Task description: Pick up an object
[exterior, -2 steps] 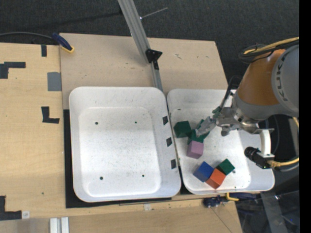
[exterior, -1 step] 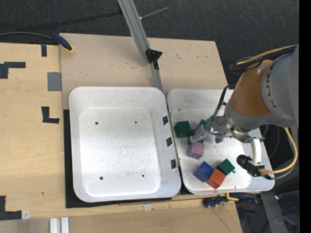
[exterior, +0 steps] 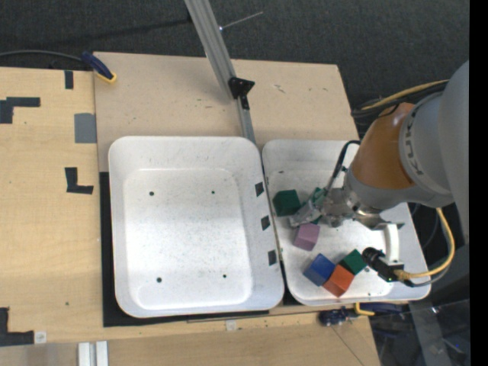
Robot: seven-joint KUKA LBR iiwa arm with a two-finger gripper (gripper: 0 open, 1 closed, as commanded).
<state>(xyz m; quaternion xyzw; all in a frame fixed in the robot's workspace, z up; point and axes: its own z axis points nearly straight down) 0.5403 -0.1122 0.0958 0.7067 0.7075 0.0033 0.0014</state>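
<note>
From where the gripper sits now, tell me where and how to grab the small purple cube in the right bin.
Take the small purple cube from above, by two opposite flat side faces. It lies tilted on the floor of the right white bin, so the gripper probably needs turning to match. Its lower and left sides look free; the dark green cube sits apart, up and left.

No writing showing anywhere on the bench.

From where I am standing, nothing is reading as a word, number, brand or sign: the dark patches on the wooden bench top [exterior: 46, 204] are looking like plain tape shapes, and the coloured blocks are showing blank faces.
</note>
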